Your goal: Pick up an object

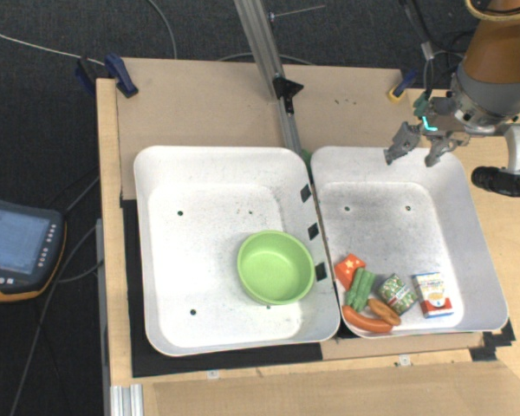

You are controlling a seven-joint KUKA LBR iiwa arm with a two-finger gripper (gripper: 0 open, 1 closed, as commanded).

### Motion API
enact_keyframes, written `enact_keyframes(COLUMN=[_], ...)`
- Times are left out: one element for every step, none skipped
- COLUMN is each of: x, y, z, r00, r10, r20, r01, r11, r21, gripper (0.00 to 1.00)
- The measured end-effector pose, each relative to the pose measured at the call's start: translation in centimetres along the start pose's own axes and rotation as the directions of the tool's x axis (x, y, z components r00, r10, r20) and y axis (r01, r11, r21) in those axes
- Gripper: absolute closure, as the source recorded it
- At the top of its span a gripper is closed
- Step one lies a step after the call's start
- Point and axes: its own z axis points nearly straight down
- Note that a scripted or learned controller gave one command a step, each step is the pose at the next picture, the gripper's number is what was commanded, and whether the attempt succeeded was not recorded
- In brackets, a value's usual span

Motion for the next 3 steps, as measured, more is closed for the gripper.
enact_keyframes(x=[0.0,-0.2,0.4], y=[0.0,0.4,0.3], z=[0.0,6.1,10.5], r00=[1.0,1.0,1.0], r10=[0.0,0.0,0.0], r20=[0.0,-0.001,-0.001], r01=[0.0,0.0,0.0], r11=[1.0,1.0,1.0], r21=[0.0,0.005,0.004], gripper=[0.0,0.0,0.0])
